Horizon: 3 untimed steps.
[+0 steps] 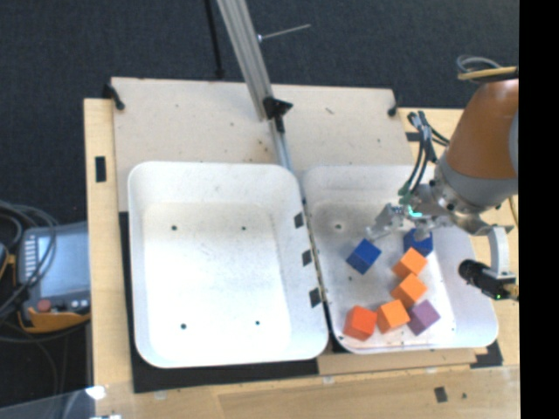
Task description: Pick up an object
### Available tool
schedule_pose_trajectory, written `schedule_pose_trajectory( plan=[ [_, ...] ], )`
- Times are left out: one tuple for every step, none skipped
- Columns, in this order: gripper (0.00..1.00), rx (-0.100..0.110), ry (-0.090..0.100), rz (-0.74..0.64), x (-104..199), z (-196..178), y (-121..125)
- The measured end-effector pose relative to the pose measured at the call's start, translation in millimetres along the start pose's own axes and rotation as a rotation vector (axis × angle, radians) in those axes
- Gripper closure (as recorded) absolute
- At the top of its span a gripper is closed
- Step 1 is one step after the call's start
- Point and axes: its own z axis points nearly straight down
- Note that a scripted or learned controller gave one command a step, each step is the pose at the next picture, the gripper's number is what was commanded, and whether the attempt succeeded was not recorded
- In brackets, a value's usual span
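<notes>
The right bin [336,201] holds several foam cubes. A blue cube [364,256] lies near its middle. Another blue cube [421,243] sits partly under the wrist. Three orange cubes [410,263] [394,314] [360,322] and a purple cube [424,316] cluster toward the front right. My gripper [400,220] hangs over the right bin, just above and between the two blue cubes. Its metal fingers point down and left, and nothing shows between them.
The left bin [218,260] stands beside the right one, with black clips [307,257] along the shared rim. A slanted aluminium pole [249,51] rises behind the bins. A pendant and cables [44,269] lie off the bench's left edge.
</notes>
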Motion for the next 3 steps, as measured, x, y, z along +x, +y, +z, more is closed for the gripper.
schedule_pose_trajectory(
  plan=[
    [0.00, -0.005, -0.001, 0.002, -0.4, -2.2, 0.9],
    [0.00, 0.001, -0.002, 0.004, -10.4, 45.9, 4.1],
    [0.00, -0.009, 0.003, 0.003, -14.7, 93.5, 16.3]
  ],
)
